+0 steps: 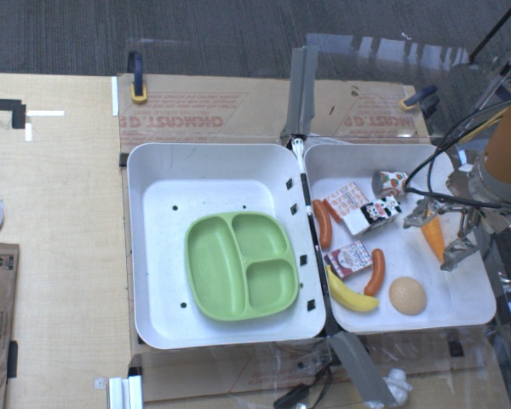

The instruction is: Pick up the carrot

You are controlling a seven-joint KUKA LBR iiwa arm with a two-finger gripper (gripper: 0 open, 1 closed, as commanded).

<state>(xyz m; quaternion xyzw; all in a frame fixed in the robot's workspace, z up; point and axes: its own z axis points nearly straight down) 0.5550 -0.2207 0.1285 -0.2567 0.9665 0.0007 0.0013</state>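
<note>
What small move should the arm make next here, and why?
Probably a slow, straight lift. The gripper sits right at the carrot near the right bin's right wall, apart from the bun and sausage. Whether the carrot is held cannot be told, so a short rise would show it.

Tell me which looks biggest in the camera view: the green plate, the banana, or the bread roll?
1. green plate, by far the largest.
2. banana, longer than the roll but thin.
3. bread roll, smallest, though rounder, so it is close with the banana.
</note>
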